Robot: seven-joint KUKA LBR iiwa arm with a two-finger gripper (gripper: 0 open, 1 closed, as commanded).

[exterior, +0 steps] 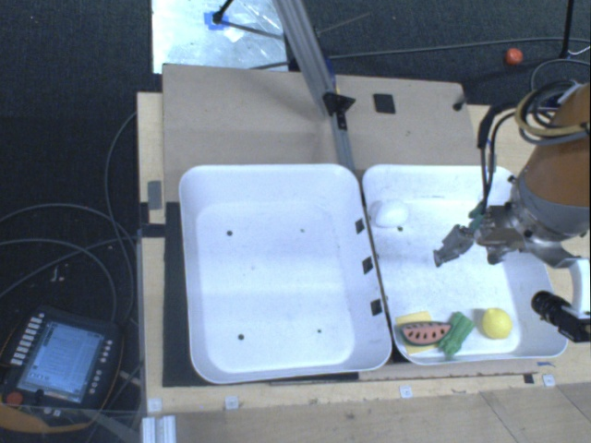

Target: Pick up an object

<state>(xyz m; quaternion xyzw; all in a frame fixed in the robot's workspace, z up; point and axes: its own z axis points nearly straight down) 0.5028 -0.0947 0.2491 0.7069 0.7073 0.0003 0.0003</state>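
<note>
The right bin [434, 187] holds several small objects. A white rounded object [389, 213] lies near its back left corner. Along the front edge sit a watermelon slice [423, 330], a green piece [456, 333] and a yellow lemon [497, 322]. My gripper [473, 251] hangs over the middle of the right bin, above its floor, between the white object and the front row. Its two fingers stand apart, open, with nothing between them. The lemon is just in front of and below it.
The left bin [199, 247] stands beside the right one, sharing a raised middle rim with black clips [367, 265]. A slanted metal pole [309, 49] rises behind the bins. A teach pendant [60, 353] lies on the floor at the left.
</note>
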